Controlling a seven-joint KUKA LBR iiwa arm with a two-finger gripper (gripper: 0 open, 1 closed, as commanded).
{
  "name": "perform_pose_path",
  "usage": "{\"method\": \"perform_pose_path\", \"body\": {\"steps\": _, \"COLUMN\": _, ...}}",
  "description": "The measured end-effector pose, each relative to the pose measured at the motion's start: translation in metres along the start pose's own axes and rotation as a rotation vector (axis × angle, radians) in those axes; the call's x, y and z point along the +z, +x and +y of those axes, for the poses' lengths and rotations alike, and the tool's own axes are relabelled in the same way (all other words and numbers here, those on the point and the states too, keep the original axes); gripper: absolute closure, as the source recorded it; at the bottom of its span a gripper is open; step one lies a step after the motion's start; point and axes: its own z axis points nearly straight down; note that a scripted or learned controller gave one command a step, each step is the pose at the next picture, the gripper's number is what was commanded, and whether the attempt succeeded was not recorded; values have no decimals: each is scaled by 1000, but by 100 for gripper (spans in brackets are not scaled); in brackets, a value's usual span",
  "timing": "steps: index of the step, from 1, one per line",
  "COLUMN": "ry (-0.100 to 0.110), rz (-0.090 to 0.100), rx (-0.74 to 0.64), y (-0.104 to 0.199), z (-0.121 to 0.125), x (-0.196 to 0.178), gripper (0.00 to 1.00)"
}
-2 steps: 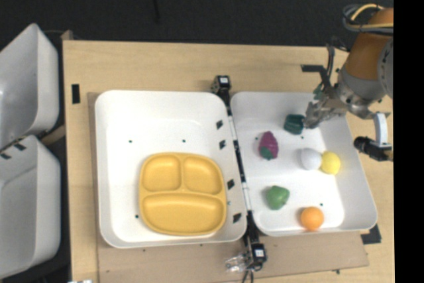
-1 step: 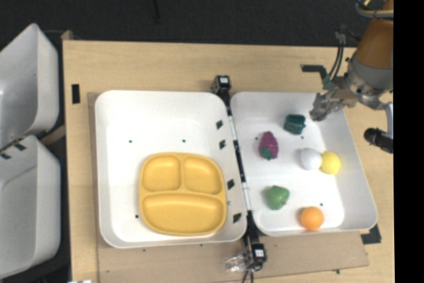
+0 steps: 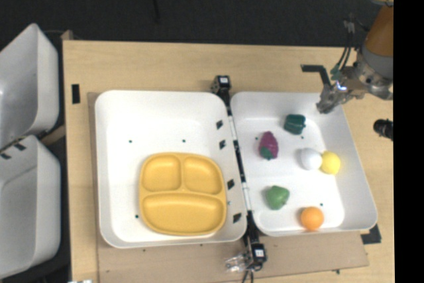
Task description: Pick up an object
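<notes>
The right bin (image 3: 331,122) holds several small items: a dark green pepper (image 3: 295,123), a purple piece with a green tip (image 3: 268,144), a white ball (image 3: 309,159), a yellow lemon (image 3: 330,163), a light green pepper (image 3: 277,196) and an orange (image 3: 311,218). My gripper (image 3: 327,103) hangs at the bin's far right corner, above the rim, apart from all of them. Nothing shows between its fingers. The dark green pepper lies nearest, a little down and left of it.
The left bin (image 3: 119,122) holds a yellow divided plate (image 3: 182,194). A black clip (image 3: 221,83) sits at the top of the seam between the bins, another clip (image 3: 255,252) at the bottom. White bins (image 3: 26,76) stand at the far left, off the bench.
</notes>
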Motion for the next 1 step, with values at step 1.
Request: {"method": "perform_pose_path", "body": {"steps": 1, "ry": 3, "rz": 1, "rx": -2, "y": 50, "z": -4, "x": -4, "gripper": 100}}
